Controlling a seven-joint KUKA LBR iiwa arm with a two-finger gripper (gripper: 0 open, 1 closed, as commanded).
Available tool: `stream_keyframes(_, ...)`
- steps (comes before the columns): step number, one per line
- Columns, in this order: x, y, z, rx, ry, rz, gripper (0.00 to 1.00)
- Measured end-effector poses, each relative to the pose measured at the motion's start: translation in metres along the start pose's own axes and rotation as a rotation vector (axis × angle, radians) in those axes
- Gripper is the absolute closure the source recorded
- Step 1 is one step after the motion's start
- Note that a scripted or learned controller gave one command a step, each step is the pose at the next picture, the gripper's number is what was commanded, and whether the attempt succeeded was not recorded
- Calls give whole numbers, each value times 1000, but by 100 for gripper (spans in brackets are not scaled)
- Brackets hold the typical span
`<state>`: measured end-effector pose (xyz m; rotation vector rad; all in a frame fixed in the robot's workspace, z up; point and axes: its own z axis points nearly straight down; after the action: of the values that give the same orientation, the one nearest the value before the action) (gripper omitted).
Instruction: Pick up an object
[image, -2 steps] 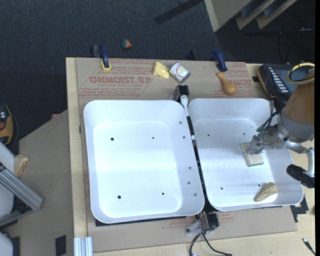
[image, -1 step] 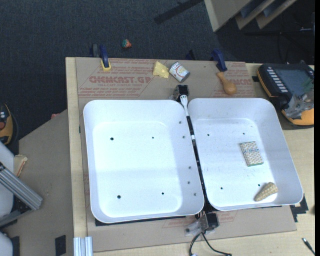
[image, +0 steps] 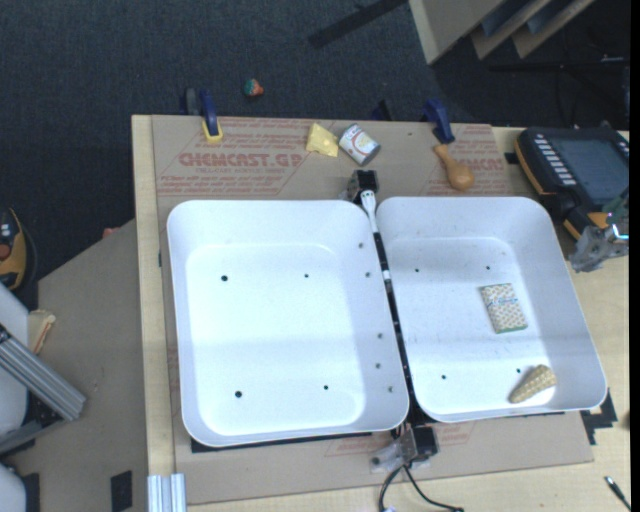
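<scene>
targets: 2 objs, both in right bin (image: 560, 250); left bin (image: 190, 250) has nothing to grab
obj A: flat speckled rectangular pad (image: 503, 307), mid-right of bin floor, lying flat, apart from the walls
obj A axis: long axis runs roughly far-to-near in the cam view, slight tilt; narrow dim goes left-right
obj B: tan cone-shaped piece (image: 531, 384), near-right corner, just beside the near wall
obj B axis: diagonal, tip toward near-left, fat end toward far-right
A vs B: apart, B nearer the cam than A
gripper: no sight of it in the pic, so jaw state = can't tell
approach: arm enters from the right per rig, so right bin is the close side; both objs on that side
pick judgement: A looks easier, open floor all round, close jaws across narrow dim; B risky, wall likely blocks a finger
off-bin clutter: yellow wedge (image: 322, 141), small box (image: 359, 144), wooden piece (image: 455, 170) on far board edge, not in reach plan
</scene>
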<state>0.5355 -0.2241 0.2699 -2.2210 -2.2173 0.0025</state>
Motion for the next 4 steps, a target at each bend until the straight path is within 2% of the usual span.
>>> stream_keyframes(1, 25, -33, -170, -25, -8, -5, 100)
stream_keyframes(2, 85, -46, -80, 4, 3, -6, 100)
stream_keyframes(3, 163, -57, -19, 3, 2, -8, 100)
stream_keyframes(4, 145, -56, -207, -26, -4, -3, 100)
